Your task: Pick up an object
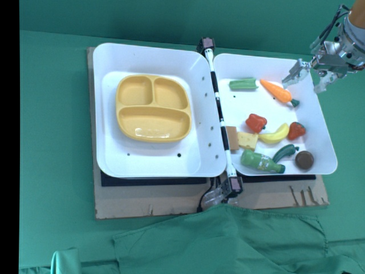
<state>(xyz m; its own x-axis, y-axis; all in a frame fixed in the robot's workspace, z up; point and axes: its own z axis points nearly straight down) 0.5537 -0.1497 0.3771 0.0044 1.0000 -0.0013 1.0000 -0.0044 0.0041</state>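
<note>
The right bin [319, 124] holds several toy foods: a carrot [276, 91], a green pod [243, 84], a red pepper [255, 122], a banana [275, 134], a strawberry [296, 131], a cheese wedge [247, 140], a brown block [231, 138], a green bottle [260, 162], a dark green cucumber [284, 152] and a brown ball [304, 160]. My gripper [308, 76] hovers over the bin's far right corner, up and right of the carrot. Its fingers [295, 72] are spread apart with nothing between them.
The left bin [114, 153] carries a yellow divided plate [153, 108]. A black-and-white divider bar [217, 104] runs between the bins. Both bins rest on a cardboard sheet [142, 201] over green cloth, with folded cloth [228, 241] at the front.
</note>
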